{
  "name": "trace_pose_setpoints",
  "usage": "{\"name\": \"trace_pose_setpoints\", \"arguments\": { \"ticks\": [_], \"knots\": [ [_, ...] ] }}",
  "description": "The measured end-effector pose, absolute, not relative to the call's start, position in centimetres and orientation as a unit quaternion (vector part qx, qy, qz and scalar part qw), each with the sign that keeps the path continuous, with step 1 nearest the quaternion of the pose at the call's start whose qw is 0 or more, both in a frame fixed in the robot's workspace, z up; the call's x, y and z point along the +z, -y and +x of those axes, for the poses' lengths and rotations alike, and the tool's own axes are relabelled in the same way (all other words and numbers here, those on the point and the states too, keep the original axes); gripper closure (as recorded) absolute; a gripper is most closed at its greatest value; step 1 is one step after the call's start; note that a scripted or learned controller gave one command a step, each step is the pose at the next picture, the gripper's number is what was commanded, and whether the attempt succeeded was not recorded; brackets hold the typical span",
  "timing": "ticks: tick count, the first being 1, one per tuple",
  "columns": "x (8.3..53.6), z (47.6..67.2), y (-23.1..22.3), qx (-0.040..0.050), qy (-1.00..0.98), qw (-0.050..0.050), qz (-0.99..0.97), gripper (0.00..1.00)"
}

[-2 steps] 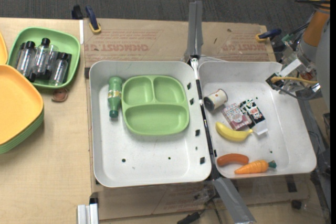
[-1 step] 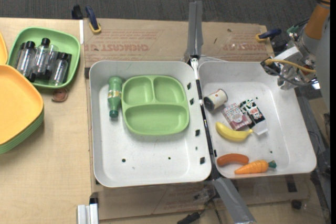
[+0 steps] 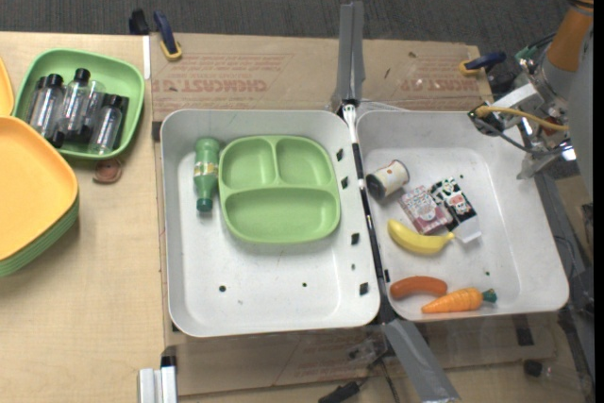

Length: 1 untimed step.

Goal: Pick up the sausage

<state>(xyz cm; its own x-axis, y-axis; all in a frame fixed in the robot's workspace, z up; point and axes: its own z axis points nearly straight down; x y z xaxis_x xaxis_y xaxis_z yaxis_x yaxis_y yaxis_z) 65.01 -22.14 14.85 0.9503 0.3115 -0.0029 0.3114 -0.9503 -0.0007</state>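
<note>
Sausage (image 3: 418,287) lies by the right bin's (image 3: 528,302) front rim (carrot (image 3: 458,300) alongside); claw (image 3: 547,156) state unclear.

The arm enters at the three o'clock edge of the camera view, up toward two o'clock. Its orange band (image 3: 570,41) sits high on that side, with yellow cable looped above it at about one o'clock. Below the band the grey wrist (image 3: 545,85) angles down and toward nine o'clock. More cabling, black and yellow, curls out from the wrist toward nine o'clock. The gripper (image 3: 540,163) hangs at the low end of the wrist, pointing toward six o'clock, close to the view's three o'clock edge. It is small and partly blurred, and nothing is seen between its tips.
</note>
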Motion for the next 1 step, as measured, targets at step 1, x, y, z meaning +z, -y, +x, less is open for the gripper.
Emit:
{"name": "trace_pose_setpoints", "arguments": {
  "ticks": [1],
  "knots": [
    [31.25, 59.16, 19.99, 0.0023, 0.102, 0.000, -0.995, 0.00]
  ]
}}
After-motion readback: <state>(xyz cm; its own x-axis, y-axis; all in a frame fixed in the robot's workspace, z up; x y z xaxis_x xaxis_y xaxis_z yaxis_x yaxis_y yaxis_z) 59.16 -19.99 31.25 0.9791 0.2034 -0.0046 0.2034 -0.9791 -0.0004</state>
